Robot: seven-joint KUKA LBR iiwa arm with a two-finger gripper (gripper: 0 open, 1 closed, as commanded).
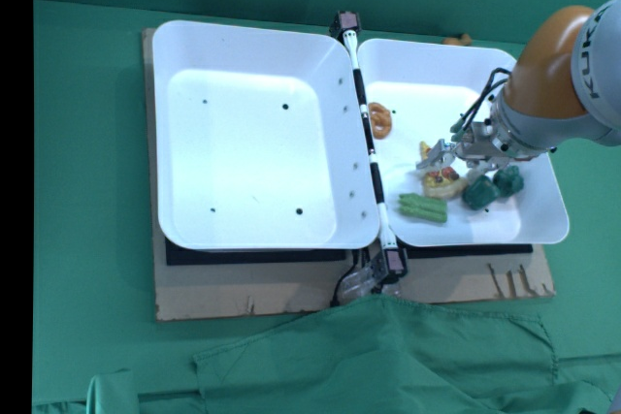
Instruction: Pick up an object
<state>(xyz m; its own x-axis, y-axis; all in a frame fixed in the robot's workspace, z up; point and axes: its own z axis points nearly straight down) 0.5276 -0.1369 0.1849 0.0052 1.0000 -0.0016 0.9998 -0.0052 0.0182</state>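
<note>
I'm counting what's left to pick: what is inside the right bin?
The right bin holds a pretzel, a green bundle, two dark green pieces and a yellow-red toy. The gripper covers part of that toy.

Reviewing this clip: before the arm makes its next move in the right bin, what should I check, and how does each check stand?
1. Hand inside the right bin: ok.
2. Hand low over the toy cluster, at the yellow-and-red piece: ok.
3. An object gripped in the hand: cannot tell.
4. Neighbours crowd the target: green ridged piece and dark green pieces lie close by: not ok.
5. Orange pretzel lies apart, near the divider: ok.
</note>
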